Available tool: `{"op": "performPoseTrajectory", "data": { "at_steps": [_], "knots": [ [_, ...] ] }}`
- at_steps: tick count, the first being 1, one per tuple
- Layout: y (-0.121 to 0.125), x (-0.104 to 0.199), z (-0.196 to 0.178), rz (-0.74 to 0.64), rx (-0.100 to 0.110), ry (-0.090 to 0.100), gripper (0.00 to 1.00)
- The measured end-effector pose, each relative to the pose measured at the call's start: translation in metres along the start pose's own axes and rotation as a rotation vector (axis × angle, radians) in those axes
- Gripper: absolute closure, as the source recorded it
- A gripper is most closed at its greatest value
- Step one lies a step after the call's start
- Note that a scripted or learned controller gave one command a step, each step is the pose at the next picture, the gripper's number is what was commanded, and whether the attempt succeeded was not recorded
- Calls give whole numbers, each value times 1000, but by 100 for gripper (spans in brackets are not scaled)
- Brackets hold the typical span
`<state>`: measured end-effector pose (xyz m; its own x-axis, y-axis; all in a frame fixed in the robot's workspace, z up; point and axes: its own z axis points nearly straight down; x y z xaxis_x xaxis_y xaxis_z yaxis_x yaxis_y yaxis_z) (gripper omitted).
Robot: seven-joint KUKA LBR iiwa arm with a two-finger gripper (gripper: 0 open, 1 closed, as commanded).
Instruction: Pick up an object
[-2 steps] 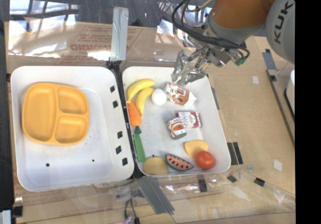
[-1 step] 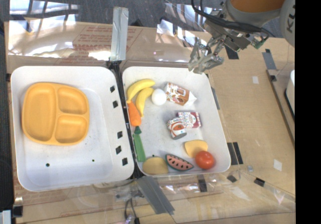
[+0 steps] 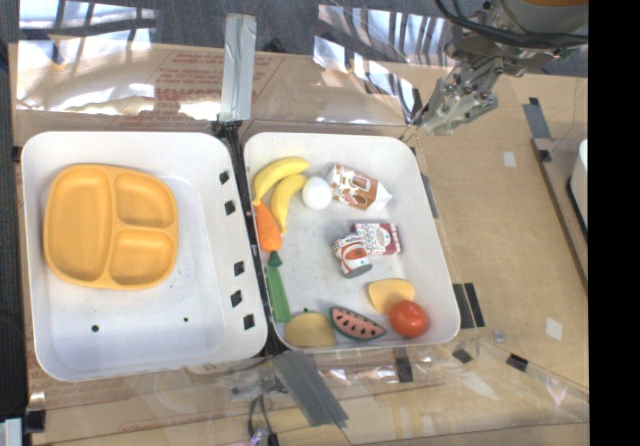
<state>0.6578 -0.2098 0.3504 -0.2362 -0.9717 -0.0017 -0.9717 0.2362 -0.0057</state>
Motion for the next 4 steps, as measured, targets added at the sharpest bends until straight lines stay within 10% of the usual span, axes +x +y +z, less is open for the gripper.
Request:
{"op": "performPoseTrajectory", "data": {
  "at_steps": [1,2,4],
  "knots": [
    [8,-30,40,-164,-8,0,100],
    [27,-3,97,-700,-12,-4,100],
    [31,-119,79,-1001,-10,-5,100]
  ]
}}
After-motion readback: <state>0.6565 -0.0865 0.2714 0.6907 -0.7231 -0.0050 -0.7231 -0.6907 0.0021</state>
